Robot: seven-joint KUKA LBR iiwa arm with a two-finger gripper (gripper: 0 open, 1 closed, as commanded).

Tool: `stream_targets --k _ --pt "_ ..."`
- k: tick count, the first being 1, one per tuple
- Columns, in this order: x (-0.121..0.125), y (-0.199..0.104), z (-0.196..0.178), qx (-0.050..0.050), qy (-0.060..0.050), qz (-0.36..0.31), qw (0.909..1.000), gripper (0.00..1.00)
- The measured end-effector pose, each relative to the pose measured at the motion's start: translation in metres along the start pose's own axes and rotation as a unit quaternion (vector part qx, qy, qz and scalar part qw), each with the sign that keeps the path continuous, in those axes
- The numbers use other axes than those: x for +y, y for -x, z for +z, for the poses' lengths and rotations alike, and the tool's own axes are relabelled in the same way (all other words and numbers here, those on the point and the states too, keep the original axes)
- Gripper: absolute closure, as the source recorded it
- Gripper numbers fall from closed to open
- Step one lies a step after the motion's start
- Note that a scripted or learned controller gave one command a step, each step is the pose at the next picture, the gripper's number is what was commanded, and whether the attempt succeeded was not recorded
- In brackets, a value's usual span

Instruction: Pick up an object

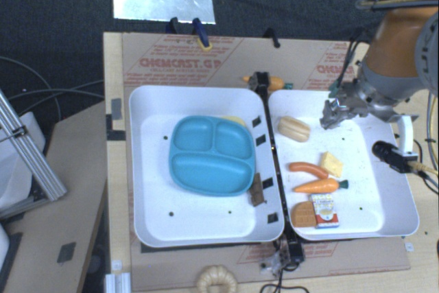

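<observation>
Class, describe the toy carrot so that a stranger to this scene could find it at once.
Start at the right-hand white bin, the one without the blue tray. Near its middle lie two long orange things side by side; the carrot is the lower one. Unlike the plain sausage above it, it tapers and has a green tip.

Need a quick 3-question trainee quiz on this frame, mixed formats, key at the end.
1. True or false: the blue divided plate lies in the left bin.
2. Which item lies nearest the gripper? A) bread roll B) carrot C) small carton
3. Fill in: the sausage lies just above the ____ in the right bin.

Key:
1. True.
2. A; the roll sits just left of the gripper, while the carrot and carton are toward the bin's near edge.
3. Carrot.
</observation>
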State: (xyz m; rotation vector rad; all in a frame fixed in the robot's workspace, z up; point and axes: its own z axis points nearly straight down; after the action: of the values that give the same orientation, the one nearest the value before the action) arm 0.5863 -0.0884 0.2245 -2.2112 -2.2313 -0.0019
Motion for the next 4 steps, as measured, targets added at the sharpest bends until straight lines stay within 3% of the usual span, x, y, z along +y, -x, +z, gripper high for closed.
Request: stream_targets --k 2,3,4 --pt "-0.023 -0.094 0.011 0.000 -0.001 0.001 1.0000 1.00" --pt "-0.020 -0.110 -0.010 0.000 0.001 0.001 1.0000 1.00" --pt "-0.021 -0.109 0.011 -0.001 0.000 0.004 1.0000 1.00"
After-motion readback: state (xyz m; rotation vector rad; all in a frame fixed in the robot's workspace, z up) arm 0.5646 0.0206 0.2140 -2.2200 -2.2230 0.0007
